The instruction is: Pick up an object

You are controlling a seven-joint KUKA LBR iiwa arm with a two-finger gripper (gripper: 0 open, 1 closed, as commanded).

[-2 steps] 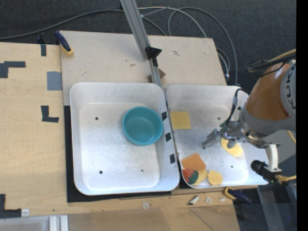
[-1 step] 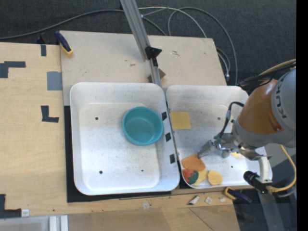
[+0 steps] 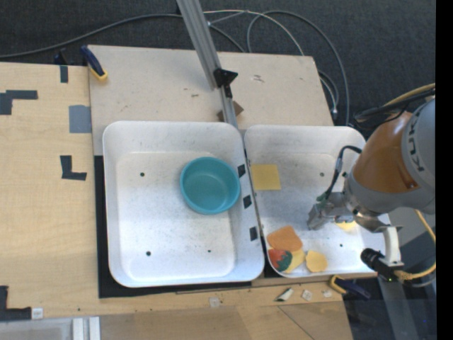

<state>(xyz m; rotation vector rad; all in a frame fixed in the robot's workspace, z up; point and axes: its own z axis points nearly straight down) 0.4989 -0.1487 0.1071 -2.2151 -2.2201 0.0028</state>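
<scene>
Pale wooden surface (image 3: 42, 211) carried two white bins side by side. Over the right bin (image 3: 297, 144) the hand (image 3: 320, 217) hung low; whether it gripped anything could not be told. Just beside it lay a yellow piece (image 3: 346, 224), nearer the front an orange piece (image 3: 284, 238), a multicoloured piece (image 3: 282, 260) and a yellow disc (image 3: 316, 262); a yellow square (image 3: 266, 177) lay further back. A teal bowl (image 3: 209, 184) sat in the left bin (image 3: 141, 261).

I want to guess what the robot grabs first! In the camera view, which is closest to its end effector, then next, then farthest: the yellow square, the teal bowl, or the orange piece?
From the end effector:
1. Orange piece, in the right bin, just to its lower left.
2. Yellow square, in the right bin, near the wall between the bins.
3. Teal bowl, over in the left bin.
</scene>
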